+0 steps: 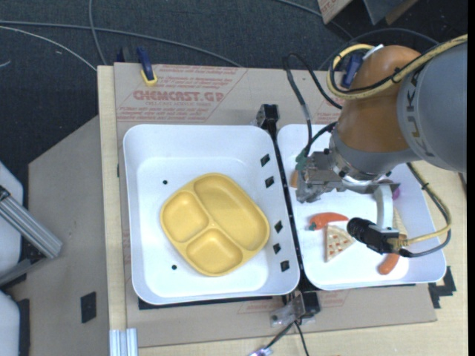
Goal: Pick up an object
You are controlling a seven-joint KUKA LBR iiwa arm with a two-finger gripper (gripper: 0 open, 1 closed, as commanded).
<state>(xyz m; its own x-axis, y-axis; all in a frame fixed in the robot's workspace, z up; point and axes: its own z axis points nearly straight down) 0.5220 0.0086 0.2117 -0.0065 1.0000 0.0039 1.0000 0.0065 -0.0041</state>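
Note:
My gripper (309,190) hangs over the left part of the right bin (415,277), close to the divider between the bins. Just below it lies a red-orange chili-shaped piece (327,219), and under that a toy pizza slice (336,242). An orange sausage-like piece (387,264) rests near the bin's front right. A small purple thing (397,193) peeks out from behind the arm. Nothing shows in the gripper's grasp. The arm hides the back of this bin.
The left bin (141,162) holds a yellow three-compartment plate (214,223). A black clip (267,114) sits at the far end of the divider between the bins. Cardboard (178,91) lies under both bins, with a blue and yellow tool (146,65) at its back left.

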